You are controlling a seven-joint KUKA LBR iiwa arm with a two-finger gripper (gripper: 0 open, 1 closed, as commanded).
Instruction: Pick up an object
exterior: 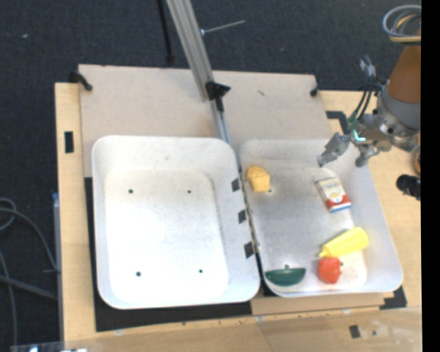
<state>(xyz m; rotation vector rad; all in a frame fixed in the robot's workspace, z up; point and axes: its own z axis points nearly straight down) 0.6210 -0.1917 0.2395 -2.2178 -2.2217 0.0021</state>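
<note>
Red tomato-like toy (330, 270) and yellow bottle (345, 242) sit by the right bin's (385, 229) near edge, the green piece (286, 275) alongside. Farther back lies the small carton (332, 194): probably light, stiff; grasp across its narrow sides. The gripper (350, 151), fingers spread and empty, hovers just beyond it at the far right corner.

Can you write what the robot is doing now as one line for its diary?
gripper open, above right bin top edge | nearest: carton | holding nothing
</note>
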